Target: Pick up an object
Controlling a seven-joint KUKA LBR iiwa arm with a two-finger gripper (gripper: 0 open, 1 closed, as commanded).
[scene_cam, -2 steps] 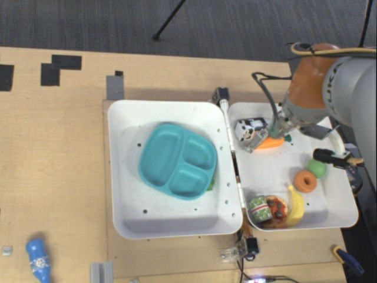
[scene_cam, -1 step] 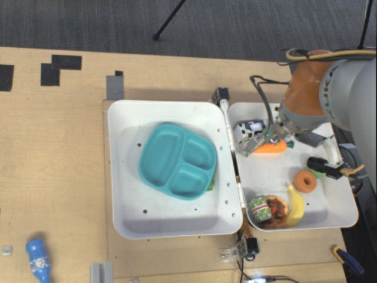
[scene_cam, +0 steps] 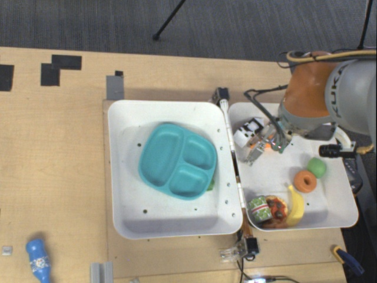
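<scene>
My gripper [scene_cam: 252,150] hangs low over the left part of the right bin [scene_cam: 341,214], near the wall between the two bins. Nothing shows in its grasp. To its right lie an orange ring [scene_cam: 305,181] and a green ball [scene_cam: 317,167], close together. A yellow banana [scene_cam: 296,205] lies at the bin's front, next to a bowl of mixed toy food [scene_cam: 266,210]. The left bin [scene_cam: 126,217] holds a teal divided plate [scene_cam: 178,160], with something green peeking out under its right edge.
The grey arm with its orange band [scene_cam: 306,90] reaches in over the right bin's back edge. Cables loop above the wrist. A blue object [scene_cam: 36,259] lies on the wooden bench at the front left, outside the bins.
</scene>
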